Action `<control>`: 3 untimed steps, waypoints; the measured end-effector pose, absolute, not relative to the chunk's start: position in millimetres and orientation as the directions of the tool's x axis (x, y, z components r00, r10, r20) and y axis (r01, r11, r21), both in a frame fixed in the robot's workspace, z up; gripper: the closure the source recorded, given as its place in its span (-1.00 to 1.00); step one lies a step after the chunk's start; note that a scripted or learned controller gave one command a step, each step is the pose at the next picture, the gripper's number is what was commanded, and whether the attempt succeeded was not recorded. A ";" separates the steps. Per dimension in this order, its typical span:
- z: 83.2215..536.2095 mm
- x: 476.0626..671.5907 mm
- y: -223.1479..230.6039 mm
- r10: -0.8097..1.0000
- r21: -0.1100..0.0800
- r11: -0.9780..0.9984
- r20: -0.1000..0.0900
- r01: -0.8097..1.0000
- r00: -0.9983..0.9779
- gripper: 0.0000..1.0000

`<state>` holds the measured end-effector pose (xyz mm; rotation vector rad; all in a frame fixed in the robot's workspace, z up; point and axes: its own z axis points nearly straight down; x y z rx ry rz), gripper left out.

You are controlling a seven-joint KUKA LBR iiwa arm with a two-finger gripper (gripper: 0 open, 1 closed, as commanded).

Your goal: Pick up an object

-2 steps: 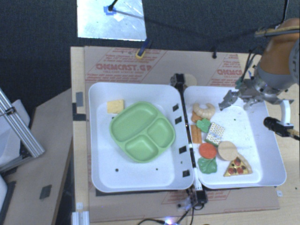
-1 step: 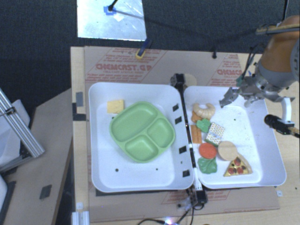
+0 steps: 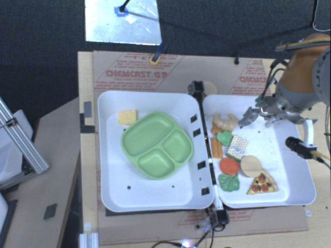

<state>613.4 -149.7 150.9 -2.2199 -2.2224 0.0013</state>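
Observation:
My gripper (image 3: 260, 119) hangs over the upper middle of the right bin (image 3: 289, 190), open, with nothing between its fingers. Toy food lies to its left and below it. Closest, just left of the near fingertip, is a beige lumpy piece (image 3: 226, 122). Further down lie a green piece (image 3: 224, 137), an orange stick (image 3: 216, 148), a checkered packet (image 3: 237, 146), a red tomato (image 3: 229, 165), a tan round disc (image 3: 251, 165), a green leafy piece (image 3: 228, 182) and a pizza slice (image 3: 262, 183).
The left bin (image 3: 111, 190) holds a green divided plate (image 3: 156, 144) and a yellow square (image 3: 127, 117) at its top left. A black clip row (image 3: 202, 138) marks the ridge between the bins. A black part (image 3: 301, 148) juts from the arm at the right.

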 end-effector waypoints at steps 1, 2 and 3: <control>91.7 611.3 -152.8 1.000 0.003 0.001 0.000 1.000 -0.001 -1.00; 86.6 613.7 -152.3 1.000 0.006 0.002 0.000 1.000 -0.002 -1.00; 96.1 613.4 -152.5 1.000 0.005 0.002 0.000 1.000 -0.002 1.00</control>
